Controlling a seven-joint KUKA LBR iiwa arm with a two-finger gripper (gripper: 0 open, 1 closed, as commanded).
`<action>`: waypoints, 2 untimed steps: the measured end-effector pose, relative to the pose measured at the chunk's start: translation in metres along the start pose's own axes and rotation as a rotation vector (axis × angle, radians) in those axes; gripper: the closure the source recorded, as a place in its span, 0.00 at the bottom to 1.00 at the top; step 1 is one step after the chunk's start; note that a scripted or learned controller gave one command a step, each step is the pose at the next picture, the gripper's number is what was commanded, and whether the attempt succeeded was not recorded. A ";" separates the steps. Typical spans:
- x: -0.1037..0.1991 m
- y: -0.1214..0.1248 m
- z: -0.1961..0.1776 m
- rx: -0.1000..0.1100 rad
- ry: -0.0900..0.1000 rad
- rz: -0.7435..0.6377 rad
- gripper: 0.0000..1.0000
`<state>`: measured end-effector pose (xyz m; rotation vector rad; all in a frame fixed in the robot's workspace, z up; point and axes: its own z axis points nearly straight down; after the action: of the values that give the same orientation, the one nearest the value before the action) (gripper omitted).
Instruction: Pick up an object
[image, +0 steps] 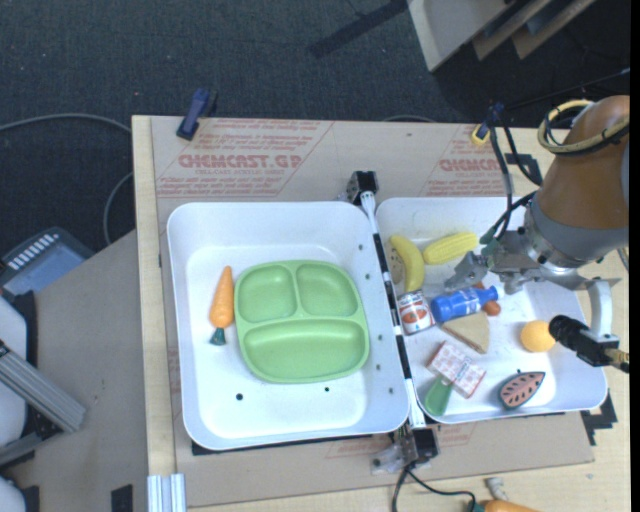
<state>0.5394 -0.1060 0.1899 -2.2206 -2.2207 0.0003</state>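
My gripper (478, 270) hangs over the right bin (560, 405), reaching in from the right. It sits just above the blue bottle (462, 303) with its orange cap and close below the yellow corn cob (450, 246). Nothing is visibly lifted. Around it lie a banana (405, 262), a small can (414, 313), a tan bread wedge (467, 335), a pink cracker pack (457, 368), a green piece (437, 397), a watermelon slice (522, 389) and an orange (537, 336).
The left bin (200, 400) holds a green divided plate (300, 320) and a carrot (222, 300) beside it. A black clamp (362, 185) joins the bins at the back. The arm's wrist (575, 235) overhangs the right bin's far right side.
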 end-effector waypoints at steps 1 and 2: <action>-0.089 0.027 0.101 0.002 -0.002 0.002 0.00; -0.088 0.029 0.090 -0.004 -0.002 0.001 1.00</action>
<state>0.5688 -0.1942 0.1000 -2.2246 -2.2230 -0.0017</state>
